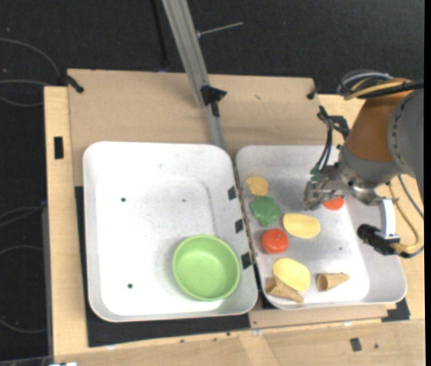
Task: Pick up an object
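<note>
Your gripper hovers in the right bin beside a small red piece — its grip you cannot tell. Seven small items crowd that bin; the left bin holds one green bowl.

Bowl in left bin; toy foods in right bin.

A tan bench bears two white bins side by side. The left bin holds a green bowl near its front right corner. The right bin touches it along a seam with black clips. A grey metal pole slants from the top edge down to the bins' junction. Dark cables lie on the black floor at left.
</note>
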### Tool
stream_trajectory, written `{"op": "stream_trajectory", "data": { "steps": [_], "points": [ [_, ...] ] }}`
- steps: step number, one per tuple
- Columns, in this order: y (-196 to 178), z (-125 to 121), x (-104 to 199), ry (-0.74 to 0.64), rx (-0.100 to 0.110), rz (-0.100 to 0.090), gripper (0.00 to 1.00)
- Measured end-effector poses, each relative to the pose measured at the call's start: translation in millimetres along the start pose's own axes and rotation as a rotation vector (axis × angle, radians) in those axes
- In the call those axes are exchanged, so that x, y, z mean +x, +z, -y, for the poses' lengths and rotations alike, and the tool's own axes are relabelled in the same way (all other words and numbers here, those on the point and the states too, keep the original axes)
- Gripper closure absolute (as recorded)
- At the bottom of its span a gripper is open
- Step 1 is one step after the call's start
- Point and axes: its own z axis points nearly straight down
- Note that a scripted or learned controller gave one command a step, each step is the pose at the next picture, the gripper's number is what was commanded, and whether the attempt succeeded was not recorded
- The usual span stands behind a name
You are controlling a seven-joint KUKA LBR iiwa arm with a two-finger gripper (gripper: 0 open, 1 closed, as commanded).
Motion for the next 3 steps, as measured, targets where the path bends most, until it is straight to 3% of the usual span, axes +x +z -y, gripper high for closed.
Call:
{"op": "stream_trajectory", "data": {
  "steps": [2,3],
  "points": [
    [-109,-2,8,-0.004,-0.005,-0.003,1.0],
    [-115,7,53,-0.006,0.0,-0.005,1.0]
  ]
}}
